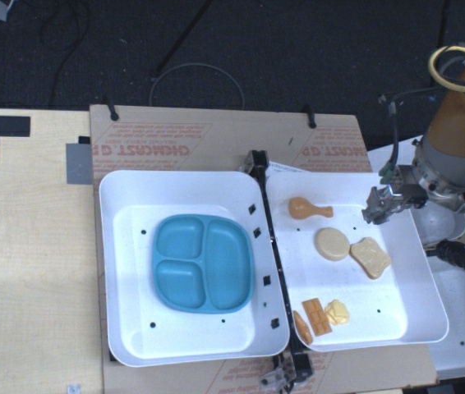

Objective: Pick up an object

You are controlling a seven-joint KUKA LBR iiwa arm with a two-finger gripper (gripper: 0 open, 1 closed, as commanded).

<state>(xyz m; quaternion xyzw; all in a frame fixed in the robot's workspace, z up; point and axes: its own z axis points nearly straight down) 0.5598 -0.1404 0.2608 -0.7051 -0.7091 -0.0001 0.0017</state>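
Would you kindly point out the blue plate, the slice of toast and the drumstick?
blue plate (202, 263), camera view, centre divider.
slice of toast (370, 257), camera view, middle of its face.
drumstick (301, 208), camera view, its thick end.

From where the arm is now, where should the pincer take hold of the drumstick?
Judging by shape, grip the drumstick from above, across its narrow handle end pointing right, toward the pincer. It lies flat with clear floor around it; the bulbous left end looks wider and rounder, so likelier to slip.

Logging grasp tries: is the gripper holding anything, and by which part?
Nothing is held. The gripper hangs over the right white bin, above the tan bread-slice toy.
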